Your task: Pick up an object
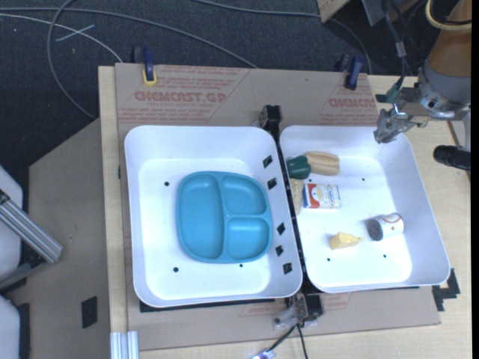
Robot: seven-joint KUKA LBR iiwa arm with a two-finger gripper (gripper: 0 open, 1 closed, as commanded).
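Observation:
The right bin (419, 223) holds several small objects: a tan bread-like piece (322, 162) with a dark green item (298, 167) beside it at the upper left, a flat red-and-white packet (321, 196) in the middle, a yellow wedge (344, 240) lower down, and a small grey-and-white object (383, 226) to its right. My gripper (388, 128) hangs over the bin's far right corner, well apart from all of them. Nothing shows between its fingers.
The left bin (150, 268) holds a blue divided plate (223, 216). A row of black clips (278, 223) runs along the divider between the bins. Blue clamps (149, 64) (353, 72) pin the brown board at the back. Cables trail over the dark floor behind.

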